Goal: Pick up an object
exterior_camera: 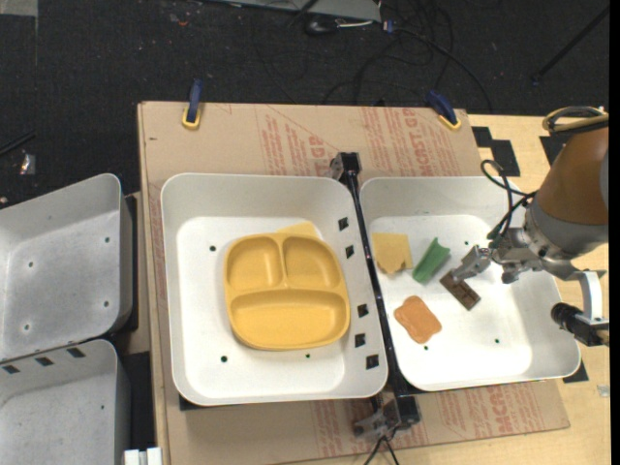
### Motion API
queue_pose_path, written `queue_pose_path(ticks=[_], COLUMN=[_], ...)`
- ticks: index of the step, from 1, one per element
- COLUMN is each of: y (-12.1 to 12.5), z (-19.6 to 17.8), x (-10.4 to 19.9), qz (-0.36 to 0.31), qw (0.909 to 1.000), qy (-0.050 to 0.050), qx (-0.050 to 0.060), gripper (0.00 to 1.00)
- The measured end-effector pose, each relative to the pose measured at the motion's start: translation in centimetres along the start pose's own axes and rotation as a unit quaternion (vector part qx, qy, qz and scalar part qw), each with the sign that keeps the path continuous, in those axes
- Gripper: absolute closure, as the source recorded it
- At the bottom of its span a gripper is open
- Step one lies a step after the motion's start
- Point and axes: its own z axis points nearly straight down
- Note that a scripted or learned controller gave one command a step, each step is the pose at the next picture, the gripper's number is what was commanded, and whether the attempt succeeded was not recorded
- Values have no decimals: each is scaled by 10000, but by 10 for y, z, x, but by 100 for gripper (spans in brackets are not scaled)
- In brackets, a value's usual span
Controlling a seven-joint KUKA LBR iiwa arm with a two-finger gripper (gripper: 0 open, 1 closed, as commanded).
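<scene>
Brown block [461,291] in the right bin [504,366], with the gripper [477,263] over it.
Fingers spread, grasping nothing. Nearby lie a green piece [430,261], a yellow wedge [391,253] and an orange slab [418,319]; a yellow tray [287,292] occupies the left bin [194,356].

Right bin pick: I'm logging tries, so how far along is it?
Done: the gripper has reached into the right bin, just above the brown block. In hand: nothing visibly. Left: grasp and lift; the block, green piece and orange piece all lie in the bin.
</scene>
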Motion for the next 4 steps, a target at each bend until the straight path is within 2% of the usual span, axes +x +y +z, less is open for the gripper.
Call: queue_pose_path(ticks=[1, 2, 4], y=[1, 0, 8], z=[-14, -58, -158], x=[0, -7, -1], qz=[-3, 4, -24], qw=[10000, 10000, 10000], qy=[-9, -15, -17], qx=[-29, -44, -49], gripper=[100, 100, 100])
